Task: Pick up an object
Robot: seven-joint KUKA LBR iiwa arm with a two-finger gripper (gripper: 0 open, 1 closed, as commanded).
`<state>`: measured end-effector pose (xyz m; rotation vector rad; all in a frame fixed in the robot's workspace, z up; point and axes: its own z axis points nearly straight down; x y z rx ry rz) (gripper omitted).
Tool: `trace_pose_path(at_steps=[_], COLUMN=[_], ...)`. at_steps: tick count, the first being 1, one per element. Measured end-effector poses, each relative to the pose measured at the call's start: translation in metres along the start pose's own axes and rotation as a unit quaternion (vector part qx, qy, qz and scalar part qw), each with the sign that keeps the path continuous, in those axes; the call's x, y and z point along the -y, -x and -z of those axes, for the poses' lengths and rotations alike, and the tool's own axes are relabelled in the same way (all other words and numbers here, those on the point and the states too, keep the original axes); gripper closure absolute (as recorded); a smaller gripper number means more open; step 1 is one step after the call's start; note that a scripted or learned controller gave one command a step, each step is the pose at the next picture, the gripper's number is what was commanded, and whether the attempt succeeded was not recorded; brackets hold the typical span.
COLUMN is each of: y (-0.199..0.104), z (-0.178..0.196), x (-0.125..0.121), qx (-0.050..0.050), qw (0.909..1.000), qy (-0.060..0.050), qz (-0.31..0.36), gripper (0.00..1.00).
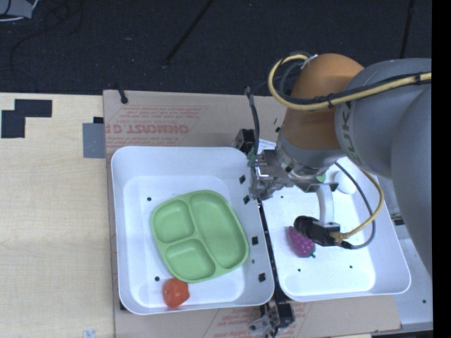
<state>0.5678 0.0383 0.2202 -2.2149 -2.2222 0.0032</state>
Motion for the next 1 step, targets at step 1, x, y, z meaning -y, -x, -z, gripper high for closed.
trace_pose_path(at_steps=[1], y=[-0.0407], z=[0.0026], x=[-0.0101], qx=[0.0], qw=[1.0], qy=[0.001], qz=[0.0], gripper=[1.0])
